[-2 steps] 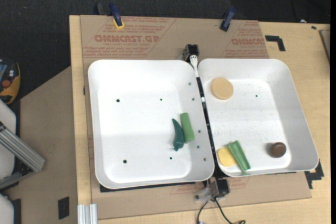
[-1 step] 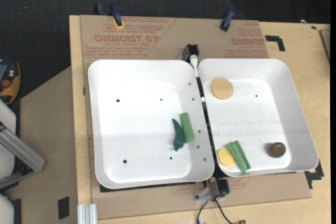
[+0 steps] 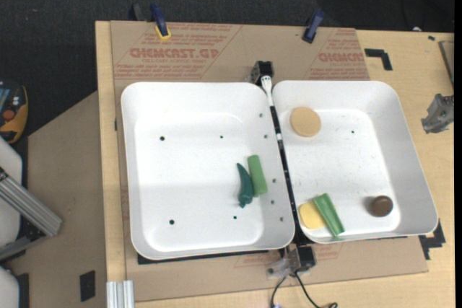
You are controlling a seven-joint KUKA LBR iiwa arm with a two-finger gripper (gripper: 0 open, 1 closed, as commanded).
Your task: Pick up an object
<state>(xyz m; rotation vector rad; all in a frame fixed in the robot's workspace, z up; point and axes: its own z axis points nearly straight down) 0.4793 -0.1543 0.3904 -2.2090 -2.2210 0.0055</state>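
- Gripper (image 3: 439, 114) sits at the far right of my view, outside the right bin's (image 3: 404, 122) rim and over the cardboard bench (image 3: 216, 40). I can't tell if it's released or clenched, and I see nothing in it.
- 2 white bins, both view-left of the gripper. The left bin (image 3: 144, 155) is well apart from it.
- Right bin, 4 candidates:
  - brown ball (image 3: 380, 206), nearest to the gripper, toward the front edge
  - tan disc (image 3: 305, 121), about level with the gripper, across the bin from it
  - yellow piece (image 3: 310, 216) and green stick (image 3: 328, 215), touching in the front corner by the divider, with the stick lying over the yellow edge
- Left bin, 2 candidates: green block (image 3: 257, 175) and dark teal piece (image 3: 245, 188), touching each other near the divider.
- 2 blue clamps (image 3: 159, 19) on the back edge of the bench.
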